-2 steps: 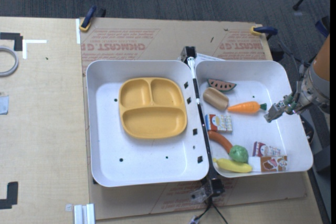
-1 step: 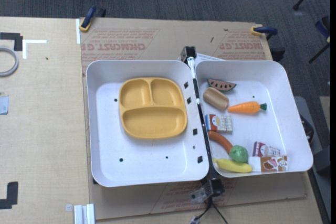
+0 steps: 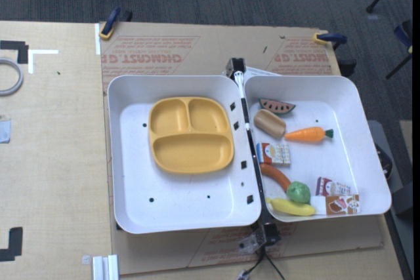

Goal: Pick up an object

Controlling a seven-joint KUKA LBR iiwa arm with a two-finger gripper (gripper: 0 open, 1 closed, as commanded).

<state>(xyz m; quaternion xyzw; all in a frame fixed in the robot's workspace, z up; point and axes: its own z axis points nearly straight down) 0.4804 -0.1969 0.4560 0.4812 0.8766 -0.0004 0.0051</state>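
Yellow plastic banana (image 3: 293,207) lies at the right white bin's (image 3: 351,134) near edge, touching a green ball (image 3: 298,192); jaws' state cannot be told

In the right bin (image 3: 348,141) I see a watermelon slice (image 3: 276,105), a bread roll (image 3: 270,122), a carrot (image 3: 307,135), a small carton (image 3: 275,153), a sausage (image 3: 273,176), a green ball (image 3: 298,193), a banana (image 3: 293,208) and two packets (image 3: 337,196), all lying flat.

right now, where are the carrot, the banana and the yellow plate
carrot (image 3: 306,135), camera view, middle of its orange body
banana (image 3: 293,208), camera view, middle of its curve
yellow plate (image 3: 191,153), camera view, floor of its large compartment
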